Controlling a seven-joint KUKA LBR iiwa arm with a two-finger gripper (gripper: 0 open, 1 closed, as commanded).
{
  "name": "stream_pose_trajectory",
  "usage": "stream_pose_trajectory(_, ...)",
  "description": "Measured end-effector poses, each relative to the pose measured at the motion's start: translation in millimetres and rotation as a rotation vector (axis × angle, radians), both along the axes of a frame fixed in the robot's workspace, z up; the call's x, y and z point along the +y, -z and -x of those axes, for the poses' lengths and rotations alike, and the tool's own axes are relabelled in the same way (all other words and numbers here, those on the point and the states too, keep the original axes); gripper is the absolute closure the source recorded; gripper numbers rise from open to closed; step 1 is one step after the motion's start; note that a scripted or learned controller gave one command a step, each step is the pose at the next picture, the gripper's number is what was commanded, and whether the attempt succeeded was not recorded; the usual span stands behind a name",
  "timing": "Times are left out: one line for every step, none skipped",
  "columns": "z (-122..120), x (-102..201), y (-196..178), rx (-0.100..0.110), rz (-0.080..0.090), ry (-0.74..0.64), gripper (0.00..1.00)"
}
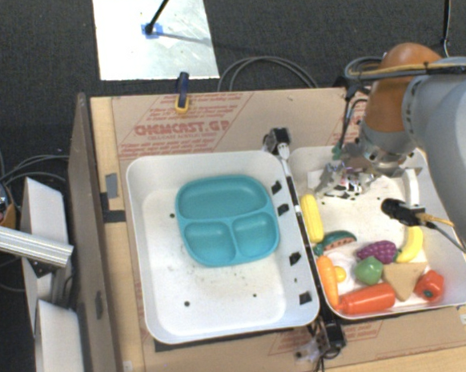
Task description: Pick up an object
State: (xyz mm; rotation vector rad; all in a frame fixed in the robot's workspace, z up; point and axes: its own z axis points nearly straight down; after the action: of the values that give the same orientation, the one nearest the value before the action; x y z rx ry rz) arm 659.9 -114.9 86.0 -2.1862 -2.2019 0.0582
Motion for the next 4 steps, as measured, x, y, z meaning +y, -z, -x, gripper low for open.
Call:
stream_pose_trajectory(-0.6, -2.3, -0.1, 0.0, -0.008, 0.001, 0.0)
stream_pose_trajectory(-0.5, -1.7, 0.0, 0.0, -0.005, 0.0, 0.0)
stream_pose_trajectory(-1.1, -3.8, -0.2, 0.001, -0.012, -0.001, 0.0)
stream_pose_trajectory(-1.7, -6.1, -0.3, 0.001, -0.017, -0.004, 0.0)
